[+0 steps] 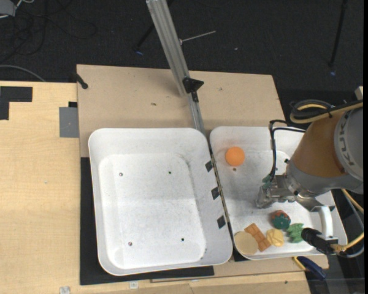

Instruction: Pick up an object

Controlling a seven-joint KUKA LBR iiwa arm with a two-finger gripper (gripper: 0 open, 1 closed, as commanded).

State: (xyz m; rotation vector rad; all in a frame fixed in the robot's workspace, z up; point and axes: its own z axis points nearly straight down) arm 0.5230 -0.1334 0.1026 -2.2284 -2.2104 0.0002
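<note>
An orange ball (235, 156) lies in the right bin (248, 141), toward its back left. At the bin's front sits a cluster of small items: a tan disc (246, 243), an orange-brown piece (257, 234), a yellow lump (275, 237), a red-and-green object (280, 219) and a green piece (295, 233). My gripper (270, 196) hangs low over the right bin's middle, just behind and left of the red-and-green object and well right of the ball. Nothing shows between its fingers.
The left bin (150, 198) takes up the bench's centre. A metal rail (172, 48) slants up from between the bins. The arm's orange band (319, 149) and cables cover the right bin's right side. Light wooden board lies at left.
</note>
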